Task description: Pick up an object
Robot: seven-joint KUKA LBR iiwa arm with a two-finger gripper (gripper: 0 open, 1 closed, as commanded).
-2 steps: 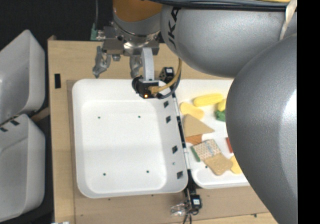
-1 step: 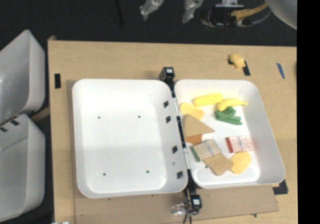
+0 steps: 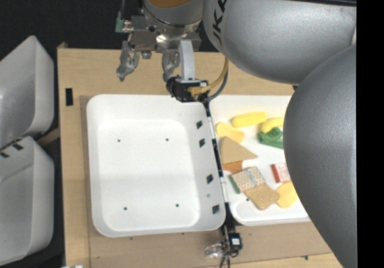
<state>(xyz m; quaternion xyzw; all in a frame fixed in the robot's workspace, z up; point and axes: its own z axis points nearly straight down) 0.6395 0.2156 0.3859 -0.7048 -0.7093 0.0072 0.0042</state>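
The gripper [image 3: 148, 68] hangs with fingers apart and empty over the left bin's [image 3: 96, 141] far edge. Toy food, including a yellow banana [image 3: 248, 119], lies in the right bin [image 3: 264, 219]; the approach should centre over one piece before descending.

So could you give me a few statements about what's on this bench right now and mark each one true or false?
1. The gripper is above the far edge of the left bin. True.
2. The gripper is holding the yellow banana-shaped piece. False: that piece lies in the right bin, and nothing shows between the open fingers.
3. The green item lies in the right bin. True.
4. The tan triangular wedge sits in the left bin. False: it is in the right bin, near the divider between the two bins.
5. The cracker-like checkered square lies nearer the camera than the wedge. True.
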